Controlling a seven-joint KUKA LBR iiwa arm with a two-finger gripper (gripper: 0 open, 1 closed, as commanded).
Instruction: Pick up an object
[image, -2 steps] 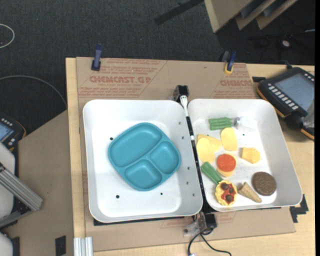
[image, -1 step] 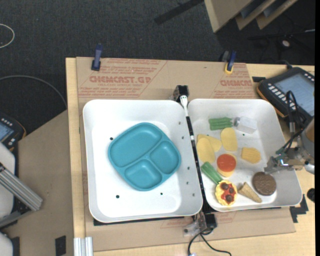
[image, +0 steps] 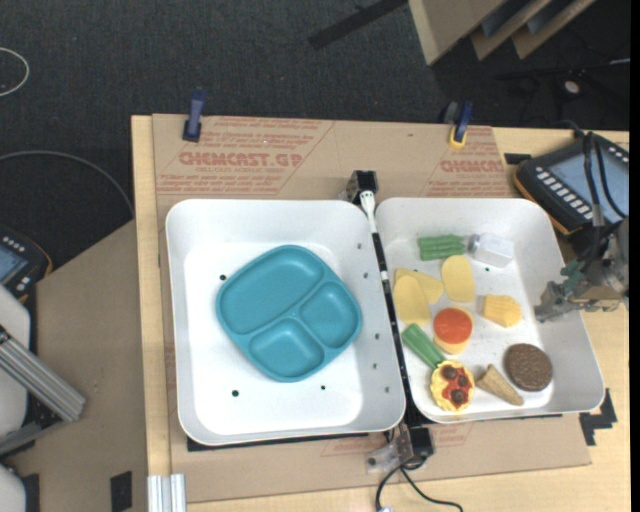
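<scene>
While the gripper (image: 553, 300) hangs at the right rim of the right bin (image: 560, 250), whether it is wide, narrow or holding anything cannot be told, since it is small and blurred. Just to its left lies a yellow wedge (image: 503, 310), and below-left of it a brown round cookie (image: 527, 367) with a cone-shaped piece (image: 498, 384) beside that. Further left sit an orange round piece (image: 452, 327), a small pizza-like piece (image: 452, 386), yellow pieces (image: 412, 297) and a green piece (image: 441, 246) toward the top. Well to the gripper's left, the left bin (image: 190, 300) holds a teal divided plate (image: 288, 312) on the tabletop (image: 150, 200)
</scene>
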